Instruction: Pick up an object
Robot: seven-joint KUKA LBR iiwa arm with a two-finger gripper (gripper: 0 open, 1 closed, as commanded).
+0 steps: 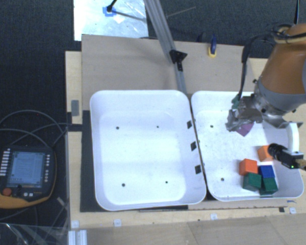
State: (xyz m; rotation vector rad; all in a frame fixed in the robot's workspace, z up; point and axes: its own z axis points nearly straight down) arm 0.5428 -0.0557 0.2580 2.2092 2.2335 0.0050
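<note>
Your gripper (238,122) hung over the upper middle of the right bin (214,188), and a purple piece (245,130) showed at its lower edge, touching or just under it; you could not tell from this angle whether the fingers were parted, clenched, or grasping that piece. The other blocks sat clustered in the bin's lower right corner: an orange block (248,166), a blue block (267,171) and a green block (253,181), touching one another. The left bin (99,137) lay beside it.
</note>
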